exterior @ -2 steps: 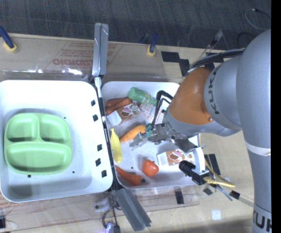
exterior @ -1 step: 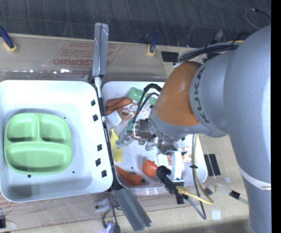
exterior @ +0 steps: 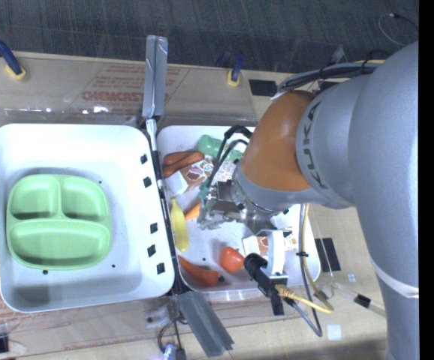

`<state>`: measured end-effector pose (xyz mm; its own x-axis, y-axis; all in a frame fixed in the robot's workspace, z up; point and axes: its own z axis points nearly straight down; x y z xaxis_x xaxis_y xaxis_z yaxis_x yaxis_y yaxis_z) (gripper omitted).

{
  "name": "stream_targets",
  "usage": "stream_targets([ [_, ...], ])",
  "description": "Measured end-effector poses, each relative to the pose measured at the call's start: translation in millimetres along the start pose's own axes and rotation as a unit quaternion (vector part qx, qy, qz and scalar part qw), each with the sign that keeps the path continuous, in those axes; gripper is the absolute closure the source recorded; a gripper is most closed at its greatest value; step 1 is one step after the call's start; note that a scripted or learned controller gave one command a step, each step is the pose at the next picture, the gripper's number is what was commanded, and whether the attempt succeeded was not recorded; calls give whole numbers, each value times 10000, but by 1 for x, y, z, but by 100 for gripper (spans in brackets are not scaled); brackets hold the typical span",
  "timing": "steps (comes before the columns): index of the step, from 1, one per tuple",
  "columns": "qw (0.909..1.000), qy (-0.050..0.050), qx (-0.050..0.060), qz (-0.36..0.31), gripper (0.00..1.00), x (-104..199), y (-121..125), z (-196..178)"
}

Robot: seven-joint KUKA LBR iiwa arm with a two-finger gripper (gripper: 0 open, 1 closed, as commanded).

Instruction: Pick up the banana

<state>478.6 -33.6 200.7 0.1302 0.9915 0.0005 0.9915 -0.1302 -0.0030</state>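
The yellow banana [exterior: 179, 227] lies lengthwise along the left wall of the right bin [exterior: 311, 272]. My gripper [exterior: 218, 207] hangs low over the bin's middle, just right of the banana, under the orange band [exterior: 277, 152] of the arm. The wrist hides much of the gripper and the bin's centre. Nothing shows between gripper and banana but a small orange piece [exterior: 192, 212].
The right bin also holds a brown sausage-like item [exterior: 182, 160], a green item [exterior: 209, 145], an orange-red fruit [exterior: 231, 259], a red-brown piece [exterior: 200, 273] and a white carton [exterior: 277, 247]. The left bin [exterior: 67, 145] bears a green sectioned plate [exterior: 58, 220].
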Motion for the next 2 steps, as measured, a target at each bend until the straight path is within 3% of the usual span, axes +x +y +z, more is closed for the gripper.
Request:
stream_targets([
  [1, 10000, -1, 0, -1, 0, 0, 0, 0],
  [2, 9999, -2, 14, 112, 0, 63, -11, 10],
])
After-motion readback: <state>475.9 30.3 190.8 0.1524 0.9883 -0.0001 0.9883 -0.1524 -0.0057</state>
